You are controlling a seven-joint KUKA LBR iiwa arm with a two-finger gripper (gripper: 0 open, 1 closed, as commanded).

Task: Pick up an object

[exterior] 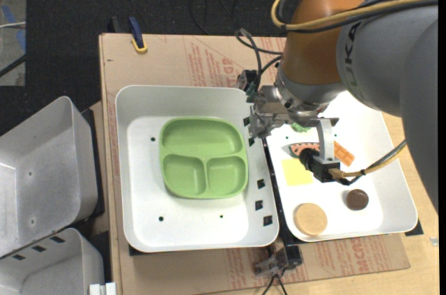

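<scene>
Objects for picking lie in the right bin, lower right of the frame: a flat yellow square, a round tan disc close to the bin's lower rim, a smaller dark brown disc, an orange piece, a pink spotted piece just above the square, and a green bit mostly hidden under the wrist. That makes six small things, one of each. The bin's floor is bare white to the right of the brown disc and along the right rim. The claw hangs at the bin's upper left corner, over the edge shared by the two bins; whether it is spread or pressed together cannot be told. The left bin holds one green three-part tray, with bare floor all around it. Both bins sit on the brown desk.
</scene>
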